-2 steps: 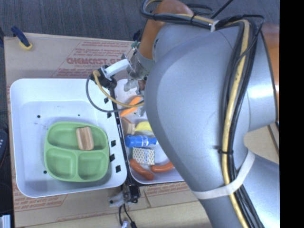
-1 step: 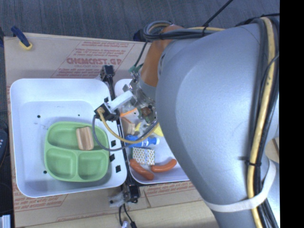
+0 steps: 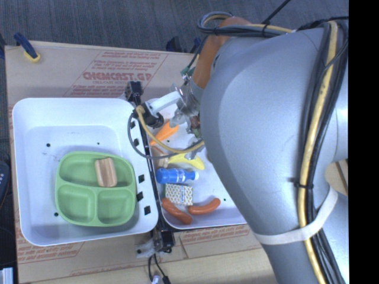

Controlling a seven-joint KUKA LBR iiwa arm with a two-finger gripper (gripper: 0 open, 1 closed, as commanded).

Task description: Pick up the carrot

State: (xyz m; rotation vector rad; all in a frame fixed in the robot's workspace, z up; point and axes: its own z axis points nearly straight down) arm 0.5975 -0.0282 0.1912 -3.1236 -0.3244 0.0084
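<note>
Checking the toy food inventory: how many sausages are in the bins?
2, both in the right bin near its front edge: one sausage, another beside it. The arm may hide more.

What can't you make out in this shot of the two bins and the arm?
- Right bin: far side hidden under the grey arm, camera view.
- Carrot: one end tucked under the gripper.
- Checkered packet: print too small to read.
- Block in the green tray: too blurred to identify.

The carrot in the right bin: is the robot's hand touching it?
Cannot tell. In the camera view the hand sits right over the carrot, but the arm's bulk and cables hide where they meet.
</note>
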